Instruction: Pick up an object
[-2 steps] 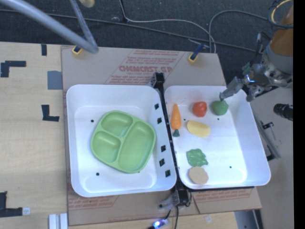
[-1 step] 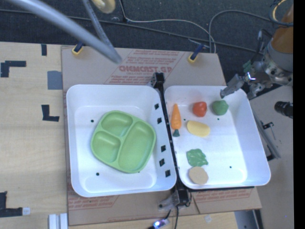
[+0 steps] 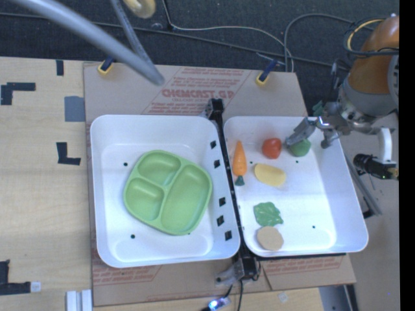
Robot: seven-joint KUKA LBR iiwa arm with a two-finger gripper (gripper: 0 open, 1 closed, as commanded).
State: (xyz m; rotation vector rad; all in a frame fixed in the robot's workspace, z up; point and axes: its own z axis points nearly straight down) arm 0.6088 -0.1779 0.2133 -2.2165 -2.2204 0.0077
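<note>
Pincer (image 3: 310,133) at right bin (image 3: 343,193) upper right edge, beside green object (image 3: 299,148); finger state cannot tell. Tomato (image 3: 272,148) adjacent left.

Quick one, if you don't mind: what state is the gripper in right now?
Gripper: over the right bin's far corner by the green object; open or shut cannot be told.

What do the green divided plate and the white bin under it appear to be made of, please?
The green divided plate looks like moulded plastic: uniform colour, soft sheen, rounded compartment ridges. The shallow white bin under it also seems plastic, smooth and slightly glossy with rounded corners, though coated metal cannot be excluded.
</note>
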